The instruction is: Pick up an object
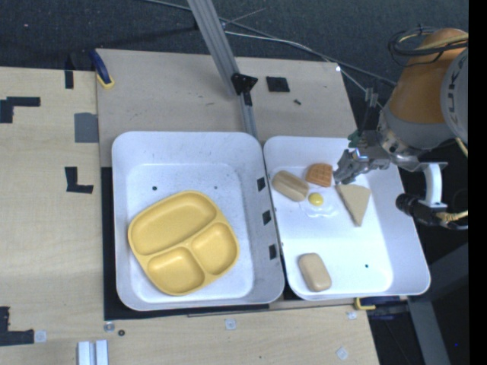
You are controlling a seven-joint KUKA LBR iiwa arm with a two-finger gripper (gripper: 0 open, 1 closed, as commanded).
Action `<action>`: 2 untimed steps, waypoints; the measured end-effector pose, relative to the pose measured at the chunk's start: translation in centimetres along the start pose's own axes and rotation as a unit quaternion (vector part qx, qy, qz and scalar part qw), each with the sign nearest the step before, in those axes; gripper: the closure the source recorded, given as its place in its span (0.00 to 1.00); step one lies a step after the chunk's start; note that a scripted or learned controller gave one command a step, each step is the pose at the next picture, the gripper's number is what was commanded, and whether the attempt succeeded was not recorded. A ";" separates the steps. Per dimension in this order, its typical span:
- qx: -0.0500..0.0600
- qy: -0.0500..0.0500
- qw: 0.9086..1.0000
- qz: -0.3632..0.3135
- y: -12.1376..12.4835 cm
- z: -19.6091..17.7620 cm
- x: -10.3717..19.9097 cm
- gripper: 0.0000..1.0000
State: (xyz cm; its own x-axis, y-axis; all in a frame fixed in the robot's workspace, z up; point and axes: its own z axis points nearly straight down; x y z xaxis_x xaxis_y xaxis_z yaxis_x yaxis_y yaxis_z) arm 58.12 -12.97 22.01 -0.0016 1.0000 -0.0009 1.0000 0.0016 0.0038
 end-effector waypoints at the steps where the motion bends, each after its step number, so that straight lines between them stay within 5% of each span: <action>1: 0.002 0.000 1.000 0.000 0.0 -1.3 0.0 1.00; 2: 0.002 0.001 1.000 -0.002 0.4 -1.8 5.1 1.00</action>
State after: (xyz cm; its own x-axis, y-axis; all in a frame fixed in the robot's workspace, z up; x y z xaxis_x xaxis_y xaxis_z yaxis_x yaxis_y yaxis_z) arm 58.54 -7.91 23.79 -0.0056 1.0000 0.0009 1.0000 0.0056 0.0003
